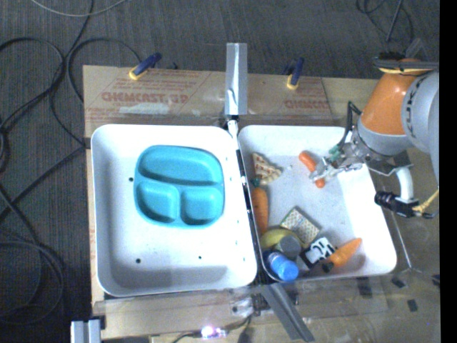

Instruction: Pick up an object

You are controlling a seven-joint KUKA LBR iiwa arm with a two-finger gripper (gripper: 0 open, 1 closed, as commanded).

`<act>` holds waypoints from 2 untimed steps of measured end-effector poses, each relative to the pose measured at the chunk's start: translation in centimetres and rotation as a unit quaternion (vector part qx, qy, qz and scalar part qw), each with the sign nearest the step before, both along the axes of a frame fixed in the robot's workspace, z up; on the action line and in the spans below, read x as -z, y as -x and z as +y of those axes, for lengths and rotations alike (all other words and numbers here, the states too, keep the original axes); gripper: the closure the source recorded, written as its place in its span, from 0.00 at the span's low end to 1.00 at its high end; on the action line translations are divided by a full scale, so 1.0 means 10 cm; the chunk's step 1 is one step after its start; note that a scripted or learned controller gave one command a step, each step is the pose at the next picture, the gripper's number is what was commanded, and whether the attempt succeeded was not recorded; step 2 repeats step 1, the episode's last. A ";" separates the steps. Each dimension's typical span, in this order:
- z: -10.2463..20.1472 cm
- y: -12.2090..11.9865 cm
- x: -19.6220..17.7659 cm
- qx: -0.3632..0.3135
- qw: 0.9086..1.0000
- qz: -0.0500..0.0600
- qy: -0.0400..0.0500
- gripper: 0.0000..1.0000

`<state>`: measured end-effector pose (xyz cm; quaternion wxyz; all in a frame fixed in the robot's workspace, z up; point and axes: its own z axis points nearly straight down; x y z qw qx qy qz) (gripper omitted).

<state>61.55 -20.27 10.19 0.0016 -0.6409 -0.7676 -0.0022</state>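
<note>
Arm (pixel 421 113): grey casing, 1 orange band above wrist. Gripper (pixel 330 164): pale metal, 2 slim fingers. Black cabling alongside.

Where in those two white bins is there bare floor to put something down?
Left bin: a wide strip below the blue tray. Right bin: the middle, between the waffle piece, the gripper and the cracker. Its lower-left corner is crowded.

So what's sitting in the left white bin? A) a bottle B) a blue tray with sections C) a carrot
B: the blue tray with three sections lies in the left bin; the carrot and bottle are in the right bin.
</note>
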 end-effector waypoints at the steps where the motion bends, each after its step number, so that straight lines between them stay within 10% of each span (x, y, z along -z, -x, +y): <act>1: 0.27 -0.27 -1.08 -0.053 0.999 -0.001 0.002 1.00; 2: 0.27 -0.27 -1.08 -0.053 0.999 -0.001 0.002 1.00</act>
